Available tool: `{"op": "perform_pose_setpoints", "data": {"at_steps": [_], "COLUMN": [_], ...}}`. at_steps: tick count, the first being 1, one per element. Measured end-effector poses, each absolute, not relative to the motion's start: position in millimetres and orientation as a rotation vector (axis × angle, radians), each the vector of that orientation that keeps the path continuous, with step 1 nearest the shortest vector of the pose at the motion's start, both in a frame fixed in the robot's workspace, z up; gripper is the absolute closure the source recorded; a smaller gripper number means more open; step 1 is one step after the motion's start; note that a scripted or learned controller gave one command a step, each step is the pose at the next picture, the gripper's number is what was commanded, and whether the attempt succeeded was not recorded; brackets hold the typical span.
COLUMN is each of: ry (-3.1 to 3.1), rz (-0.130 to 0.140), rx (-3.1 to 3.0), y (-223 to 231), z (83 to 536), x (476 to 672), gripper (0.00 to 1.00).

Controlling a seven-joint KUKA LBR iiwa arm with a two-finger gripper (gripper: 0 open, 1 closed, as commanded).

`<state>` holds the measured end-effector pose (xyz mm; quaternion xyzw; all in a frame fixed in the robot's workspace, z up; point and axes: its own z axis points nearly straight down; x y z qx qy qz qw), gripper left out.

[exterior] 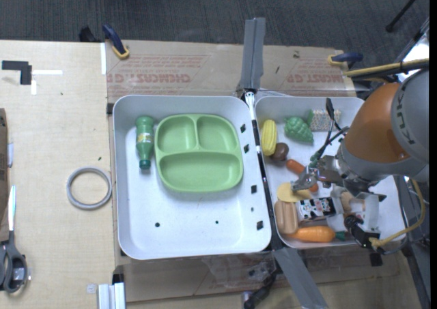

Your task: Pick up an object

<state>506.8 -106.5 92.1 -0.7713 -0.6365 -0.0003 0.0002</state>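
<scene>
Over right bin point(382, 241), hand point(306, 183) hovers beside carrot point(295, 166).

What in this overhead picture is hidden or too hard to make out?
- Gripper: too small and cluttered in the camera view to tell whether its fingers are open or holding anything.
- Right bin: its right part is covered by the arm.
- Toys under the wrist, near the black-and-white box: partly hidden, unidentifiable.
- Scissors: cut off by the left edge.
- Bottle label: too small to read.
</scene>
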Motion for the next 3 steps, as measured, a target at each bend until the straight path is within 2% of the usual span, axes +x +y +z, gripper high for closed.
{"op": "perform_pose_setpoints", "data": {"at_steps": [1,2,3], "ry": [-2.103,-2.097,-2.114], "rz": [0.002,0.005,0.004], "rx": [-2.333,-2.335,-2.324], "y": [-93,-94,-51], "z": [91,99,191], "x": [560.0,559.4,603.6], "gripper": [0.00,1.00,1.00]}}
